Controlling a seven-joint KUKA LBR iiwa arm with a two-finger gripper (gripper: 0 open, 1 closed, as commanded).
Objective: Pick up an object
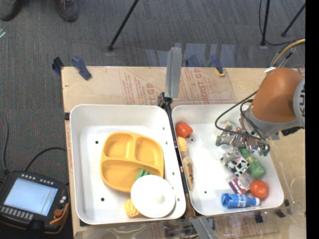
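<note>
1. Red printed lettering runs across the brown cardboard sheet [149, 86] under the two bins; it appears reversed or upside down and cannot be read.
2. The small blue plastic bottle with a white label [239, 200] lies on its side near the front wall of the right white bin [207, 193], long axis running left to right. Its label print is too small to read.
3. Just above the bottle's right end sits a round red-orange ball [259, 188], with a green rounded toy [257, 170] just beyond it and a black-and-white patterned piece [240, 166] beside that.
4. A red-orange tomato-shaped toy [183, 129] rests in the right bin's far left corner.
5. The grey and orange arm's gripper [238, 139] hangs over the right bin's upper right area, above the cluster of toys. Whether it is released or clenched cannot be told.
6. The left white bin [82, 158] holds a yellow divided plastic tray [124, 158], with a round white lid [152, 196] overlapping its near corner.
</note>
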